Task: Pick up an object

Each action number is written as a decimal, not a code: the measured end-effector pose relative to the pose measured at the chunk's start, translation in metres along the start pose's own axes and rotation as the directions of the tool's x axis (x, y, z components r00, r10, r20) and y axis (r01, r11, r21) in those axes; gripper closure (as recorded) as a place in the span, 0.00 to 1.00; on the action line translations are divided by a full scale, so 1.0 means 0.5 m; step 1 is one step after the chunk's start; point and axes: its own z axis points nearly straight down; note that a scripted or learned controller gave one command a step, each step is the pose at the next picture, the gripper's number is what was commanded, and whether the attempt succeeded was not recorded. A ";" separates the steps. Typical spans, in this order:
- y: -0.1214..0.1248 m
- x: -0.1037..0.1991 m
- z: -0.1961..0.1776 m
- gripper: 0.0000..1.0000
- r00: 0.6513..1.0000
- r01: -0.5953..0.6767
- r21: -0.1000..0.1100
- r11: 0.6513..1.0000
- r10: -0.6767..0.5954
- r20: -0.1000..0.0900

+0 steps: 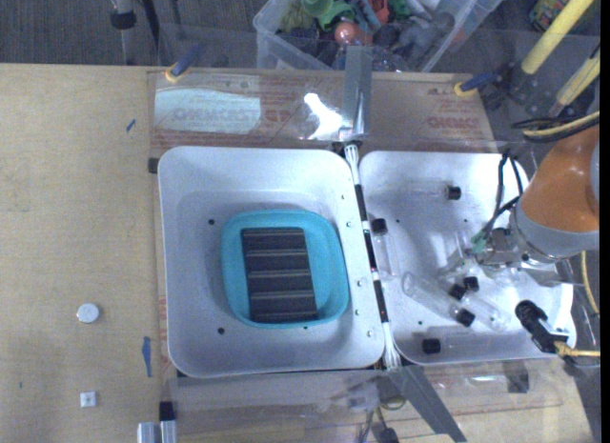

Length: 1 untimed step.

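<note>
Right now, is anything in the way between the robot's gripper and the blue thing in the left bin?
Yes. The gripper is low in the right bin, and the two bins' raised rims run between it and the blue thing. It would have to lift over them.

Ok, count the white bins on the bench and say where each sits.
2. The left bin holds a blue tray with a dark ridged block; the right bin adjoins it, under the arm.
</note>
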 end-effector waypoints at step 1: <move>0.063 0.074 0.001 0.00 0.999 0.047 -0.003 0.999 -0.047 0.006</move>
